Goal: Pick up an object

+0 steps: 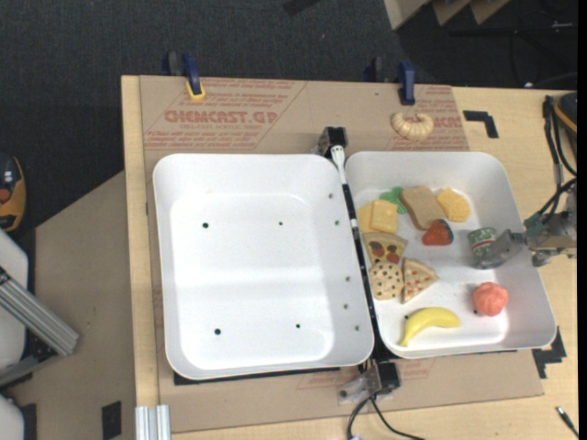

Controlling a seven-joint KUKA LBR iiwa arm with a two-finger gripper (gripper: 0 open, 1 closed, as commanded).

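tool (527, 239) at right bin's (514, 177) right wall, grip state can't tell | can (483, 247) touching its tip, just right of strawberry (437, 234) | risk: round can rolls off, or wall blocks descent

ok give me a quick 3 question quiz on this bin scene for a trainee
1. True or false: the banana lies in the left bin.
2. Multiple choice: what lies nearest the gripper? A) a small green-labelled can B) the pizza slice C) the banana
3. Short answer: which toy food sits at the near corner of the right bin, just past the can toward the viewer?

Key
1. False. It lies along the right bin's near edge.
2. A. The can sits right at the gripper; whether it is gripped cannot be told.
3. The red-orange round fruit.
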